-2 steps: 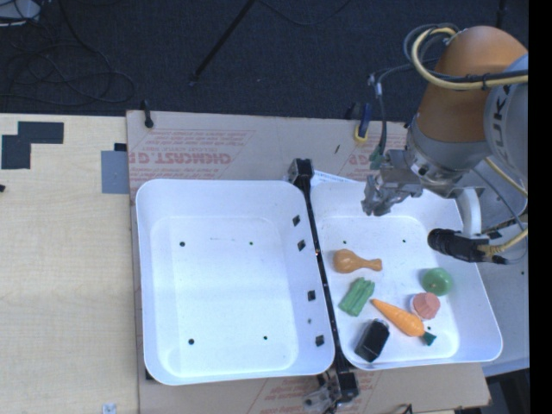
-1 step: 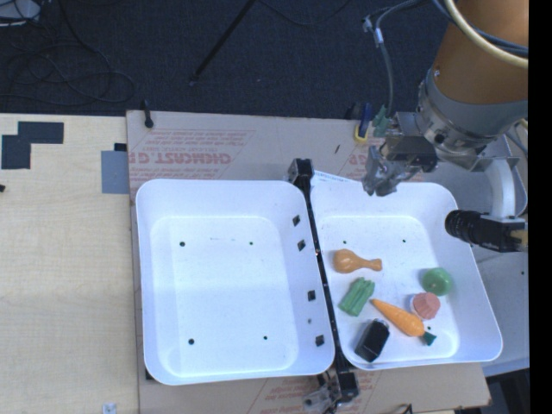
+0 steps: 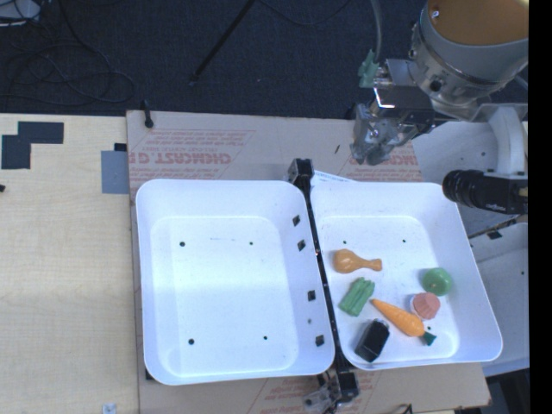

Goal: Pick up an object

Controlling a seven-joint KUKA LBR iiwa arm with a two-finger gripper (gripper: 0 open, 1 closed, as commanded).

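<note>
The right bin holds several small toys: a tan drumstick-shaped piece, a green ridged block, an orange carrot, a black block, a pink round piece and a green round piece. My gripper hangs high above the far edge of the right bin, away from all the toys. Nothing shows between its fingers.
The left bin sits beside the right one, with a black divider clip strip between them. Both rest on a cardboard sheet. A black cylindrical fixture juts in at the right.
</note>
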